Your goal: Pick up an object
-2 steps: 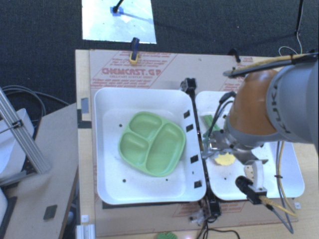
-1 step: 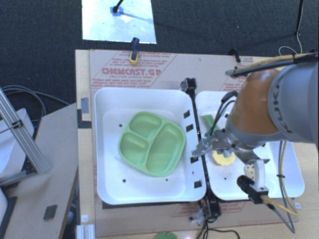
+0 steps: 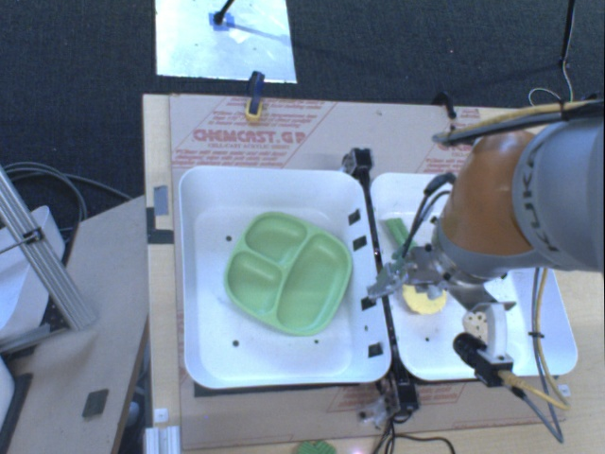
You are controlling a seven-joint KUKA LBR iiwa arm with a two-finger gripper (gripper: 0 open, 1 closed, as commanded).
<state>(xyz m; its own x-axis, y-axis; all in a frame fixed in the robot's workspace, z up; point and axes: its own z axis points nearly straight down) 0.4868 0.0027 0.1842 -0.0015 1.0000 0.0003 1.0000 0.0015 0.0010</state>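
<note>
Yellow object (image 3: 424, 300) in right bin (image 3: 558, 348), gripper (image 3: 416, 277) poised above it at approach stage, grip state impossible to tell; next move calls for descent and closure.

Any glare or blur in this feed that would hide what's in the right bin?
Camera view: lighting is even and soft, with no harsh glare on the right bin; the green divided plate in the left bin is sharp. The arm's wrist, not blur, covers much of the right bin, leaving a yellow object and a green object partly visible.
</note>
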